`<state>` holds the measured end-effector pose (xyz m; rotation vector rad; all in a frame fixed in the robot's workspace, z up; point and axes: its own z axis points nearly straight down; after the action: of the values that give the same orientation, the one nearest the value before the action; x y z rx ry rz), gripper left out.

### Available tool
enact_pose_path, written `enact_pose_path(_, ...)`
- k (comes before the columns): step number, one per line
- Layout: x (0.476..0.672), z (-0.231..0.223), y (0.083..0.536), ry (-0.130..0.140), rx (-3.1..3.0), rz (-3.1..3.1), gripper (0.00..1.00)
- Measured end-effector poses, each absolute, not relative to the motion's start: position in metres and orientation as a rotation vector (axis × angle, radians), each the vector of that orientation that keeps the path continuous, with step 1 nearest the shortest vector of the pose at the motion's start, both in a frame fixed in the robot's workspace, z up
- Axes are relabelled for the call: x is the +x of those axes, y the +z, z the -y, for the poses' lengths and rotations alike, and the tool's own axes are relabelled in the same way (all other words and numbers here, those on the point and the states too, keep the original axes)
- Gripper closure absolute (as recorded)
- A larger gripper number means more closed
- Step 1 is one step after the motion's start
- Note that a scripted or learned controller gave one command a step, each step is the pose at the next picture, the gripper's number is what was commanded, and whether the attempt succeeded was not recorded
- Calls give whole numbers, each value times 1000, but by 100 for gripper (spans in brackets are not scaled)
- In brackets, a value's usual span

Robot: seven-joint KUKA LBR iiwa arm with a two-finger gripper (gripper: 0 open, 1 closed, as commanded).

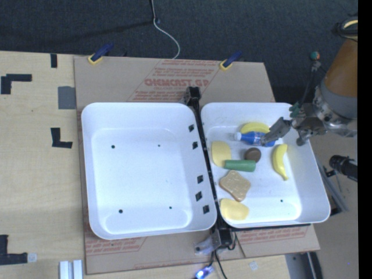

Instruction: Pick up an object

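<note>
claw [289, 128] sits at right of frame, over the upper right part of the right-hand shallow white bin [302, 211]. one dark finger slants down-left toward the small blue and white bottle [251, 137], the other points down near the bin's right wall. fingers spread apart, released, nothing between them.

candidates, all in the right bin: the bottle, lying flat just below a yellow domed piece [254, 127]; a yellow banana-shaped toy [281, 160] close to the right wall; a small brown round object [252, 154]; a green cylinder [240, 165] lying crosswise; a pale yellow rounded piece [220, 153] beside the divider; a tan bread-like slab [235, 185]; a yellow lump [233, 210] at the bin's lower edge.

judgement: the bottle is nearest the claw and likely the target. best to descend straddling its short axis, since it lies flat and may roll. the yellow dome touches or nearly touches it above, so one finger has little room there.

room: the banana has free floor on its left side only. the lower right of the right bin is open. the left-hand white bin [99, 173] offers wide floor for a drop. the desk [35, 173] surrounds both.
</note>
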<state>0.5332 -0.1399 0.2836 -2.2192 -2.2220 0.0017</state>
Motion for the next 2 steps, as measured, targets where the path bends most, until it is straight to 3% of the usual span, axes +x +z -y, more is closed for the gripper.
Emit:
enact_pose_path(1, 569, 96, 158, 8, -2209, 2222, 0)
enact_pose_path(2, 507, 104, 80, 8, -2218, 2215, 0)
